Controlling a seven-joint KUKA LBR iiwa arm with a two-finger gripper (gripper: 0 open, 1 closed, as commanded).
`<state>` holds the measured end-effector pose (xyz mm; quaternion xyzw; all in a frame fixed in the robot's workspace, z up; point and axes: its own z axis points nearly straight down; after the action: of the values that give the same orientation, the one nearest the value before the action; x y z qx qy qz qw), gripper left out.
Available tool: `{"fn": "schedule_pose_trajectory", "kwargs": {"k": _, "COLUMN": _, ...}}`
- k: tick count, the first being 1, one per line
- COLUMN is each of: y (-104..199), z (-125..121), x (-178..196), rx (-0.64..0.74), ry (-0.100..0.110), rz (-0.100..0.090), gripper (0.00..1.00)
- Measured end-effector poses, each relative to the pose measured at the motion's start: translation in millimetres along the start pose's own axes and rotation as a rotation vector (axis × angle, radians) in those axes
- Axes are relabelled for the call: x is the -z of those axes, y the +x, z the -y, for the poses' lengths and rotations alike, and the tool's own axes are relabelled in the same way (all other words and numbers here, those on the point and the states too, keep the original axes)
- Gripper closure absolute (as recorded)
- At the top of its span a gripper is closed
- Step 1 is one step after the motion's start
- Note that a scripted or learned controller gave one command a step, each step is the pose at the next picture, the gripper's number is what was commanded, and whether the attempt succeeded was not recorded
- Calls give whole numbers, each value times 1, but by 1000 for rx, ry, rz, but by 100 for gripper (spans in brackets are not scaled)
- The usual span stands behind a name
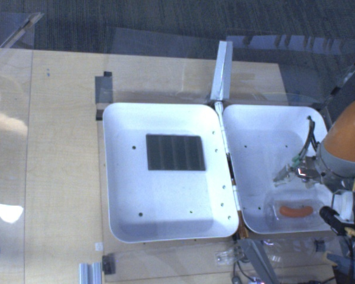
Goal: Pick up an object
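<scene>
I see the arm (346, 141) reaching in from the right over the right bin (254, 129), its orange band rounded toward me and the wrist dipping to the bin floor. The claw (290, 171) sits low in the middle of that bin, with metal parts and a bit of green wiring around it; I cannot tell whether it is apart or together, since the tips blur into the white floor.

Just below the claw, near the bin's front wall, lies an orange object (296, 211), long and narrow, lying crosswise. It seems to rest inside a clear wrapper or case whose outline is faint. It looks apart from the claw, not gripped.

The left bin (124, 158) holds a dark ribbed pad (175, 152), flat, in its upper middle part. Both bins rest side by side on the wooden desk (53, 158), and a grey post (221, 71) rises at the seam between them at the back.
</scene>
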<state>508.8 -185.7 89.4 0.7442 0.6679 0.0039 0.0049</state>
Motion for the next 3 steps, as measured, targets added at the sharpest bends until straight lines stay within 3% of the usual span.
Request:
{"fn": "schedule_pose_trajectory", "kwargs": {"k": 1, "y": -9, "z": 18, "x": 106, "rx": -152, "ry": 5, "rz": 1, "gripper": 0}}
{"fn": "schedule_pose_trajectory", "kwargs": {"k": 2, "y": 70, "z": 24, "x": 1, "rx": -137, "ry": -3, "rz": -2, "gripper": 0}}
{"fn": "schedule_pose_trajectory", "kwargs": {"k": 3, "y": 85, "z": -20, "x": 0, "rx": 2, "ry": -2, "rz": -1, "gripper": 0}}
